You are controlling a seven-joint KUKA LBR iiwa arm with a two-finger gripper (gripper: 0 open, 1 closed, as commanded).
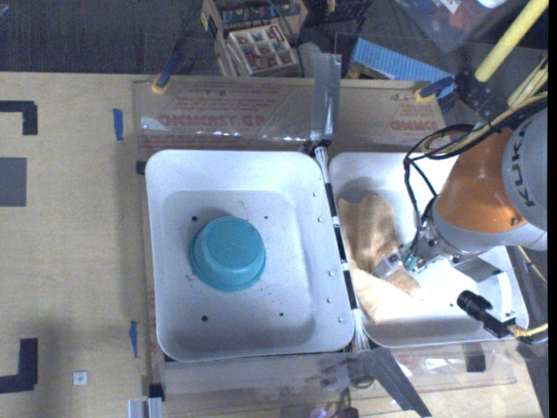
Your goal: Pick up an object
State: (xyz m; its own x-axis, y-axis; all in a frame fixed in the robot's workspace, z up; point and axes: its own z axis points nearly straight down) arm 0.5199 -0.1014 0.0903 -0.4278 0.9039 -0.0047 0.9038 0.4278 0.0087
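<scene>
With the gripper (409, 261) low in the right bin (376, 165), over the tan cloth (370, 229) lying there, its grip impossible to judge, the soft cloth may slip free if only a loose fold gets pinched.

Blue tape (117, 124) marks the wooden bench (70, 259) (left side).
</scene>
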